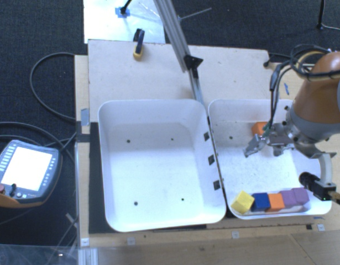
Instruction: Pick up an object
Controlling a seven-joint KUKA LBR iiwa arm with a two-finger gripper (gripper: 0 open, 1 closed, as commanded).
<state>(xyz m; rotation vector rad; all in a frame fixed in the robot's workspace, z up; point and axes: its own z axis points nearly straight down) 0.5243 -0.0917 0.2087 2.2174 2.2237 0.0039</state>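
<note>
In the right bin (236,120), my gripper (264,149) hangs over the middle of the floor with its two fingers spread apart and nothing between them. Just behind it an orange object (259,128) lies near the back of the bin, partly hidden by the wrist. Along the bin's front wall sits a row of blocks: yellow (242,202), blue (261,201), orange (276,201) and purple (296,196).
The left bin (153,110) stands beside the right one, the two sharing a middle wall. A slanted metal pole (178,35) crosses the board behind the bins. A yellow-and-black clamp (139,43) lies at the back left. A teach pendant (25,170) and cables lie on the floor at the left.
</note>
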